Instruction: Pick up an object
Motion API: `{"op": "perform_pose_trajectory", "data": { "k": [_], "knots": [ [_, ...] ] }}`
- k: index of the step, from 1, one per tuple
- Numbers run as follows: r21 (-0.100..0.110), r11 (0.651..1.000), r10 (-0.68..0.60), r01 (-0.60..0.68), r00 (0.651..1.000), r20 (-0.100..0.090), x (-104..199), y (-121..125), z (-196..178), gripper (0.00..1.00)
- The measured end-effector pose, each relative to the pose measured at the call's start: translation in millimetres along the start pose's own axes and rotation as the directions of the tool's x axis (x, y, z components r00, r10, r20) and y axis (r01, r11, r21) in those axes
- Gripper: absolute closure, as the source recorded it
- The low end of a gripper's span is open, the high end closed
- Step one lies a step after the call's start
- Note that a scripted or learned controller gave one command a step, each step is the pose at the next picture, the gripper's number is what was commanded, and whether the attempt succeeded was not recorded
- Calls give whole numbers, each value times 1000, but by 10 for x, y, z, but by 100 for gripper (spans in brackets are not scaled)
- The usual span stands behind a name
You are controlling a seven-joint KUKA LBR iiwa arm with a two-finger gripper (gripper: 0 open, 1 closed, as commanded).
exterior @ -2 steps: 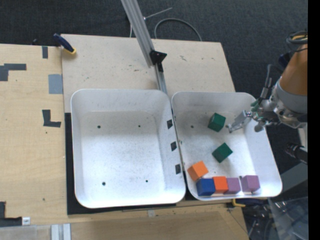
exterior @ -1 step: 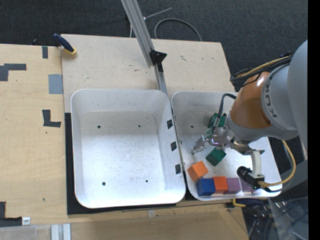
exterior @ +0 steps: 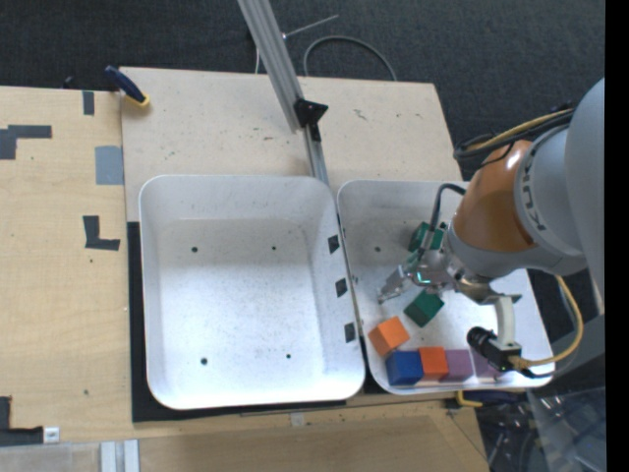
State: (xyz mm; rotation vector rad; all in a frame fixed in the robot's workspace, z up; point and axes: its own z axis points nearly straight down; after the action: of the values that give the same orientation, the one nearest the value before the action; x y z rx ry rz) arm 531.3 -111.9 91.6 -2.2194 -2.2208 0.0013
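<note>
My gripper (exterior: pixel 415 275) is low inside the right bin (exterior: pixel 359 214), near its middle, below the orange-banded wrist (exterior: pixel 491 214). A dark green block (exterior: pixel 425 309) lies just under and in front of the gripper, touching or nearly touching it; I cannot tell whether it is gripped. An orange block (exterior: pixel 389 334) sits a little to the left of the green one. Along the bin's front wall stand a blue block (exterior: pixel 403 367), a second orange block (exterior: pixel 433 363) and a purple block (exterior: pixel 459 364) in a row.
The left bin (exterior: pixel 157 264) sits beside the right one, sharing a middle wall. A slanted metal rail (exterior: pixel 280 57) runs from the top of the view down to the bins' back edge. Cables (exterior: pixel 565 332) hang off the arm at the right bin's right side.
</note>
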Motion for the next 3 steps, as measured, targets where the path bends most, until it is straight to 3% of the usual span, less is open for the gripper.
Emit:
{"op": "perform_pose_trajectory", "data": {
  "k": [1, 2, 3],
  "knots": [
    [-1, 1000, -1, 1, 1000, 0, -4, 231, -1, 0],
    [-10, 1000, -10, 10, 1000, -2, 1093, 723, -1050, 0],
    [-9, 1000, 1, -1, 1000, 3, 586, 615, -2079, 0]
  ]
}}
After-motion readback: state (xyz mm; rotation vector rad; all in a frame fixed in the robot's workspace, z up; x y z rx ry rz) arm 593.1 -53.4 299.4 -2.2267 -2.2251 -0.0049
